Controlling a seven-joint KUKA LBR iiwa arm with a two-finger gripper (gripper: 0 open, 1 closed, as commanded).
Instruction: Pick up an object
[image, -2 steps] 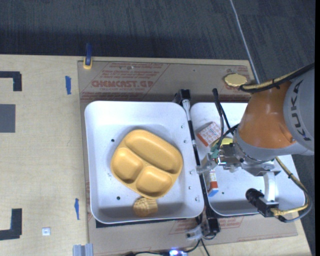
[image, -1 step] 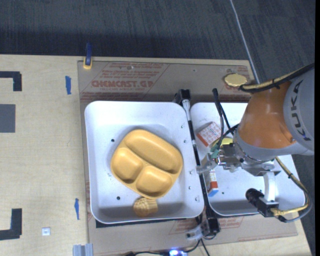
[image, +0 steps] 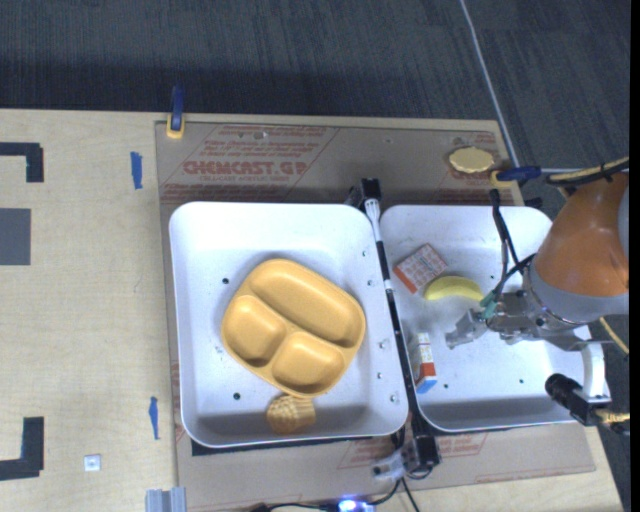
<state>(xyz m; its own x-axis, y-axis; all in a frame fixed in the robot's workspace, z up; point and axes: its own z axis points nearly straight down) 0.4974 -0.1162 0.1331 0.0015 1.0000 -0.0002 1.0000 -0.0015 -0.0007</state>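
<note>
In the right bin lie a yellow banana, a small red-and-white packet behind it, and a narrow white, red and blue box by the left wall. My gripper hangs low over the bin's middle, just in front of and right of the banana, its grey fingers pointing left. Nothing shows between them. The left bin holds a yellow three-compartment tray and a tan waffle-textured piece at its front edge.
The arm's orange band and grey wrist cover the right bin's right side, with cables running up to the back rim. A tan round disc lies on the cardboard behind the bins. A black divider clamp sits between the bins.
</note>
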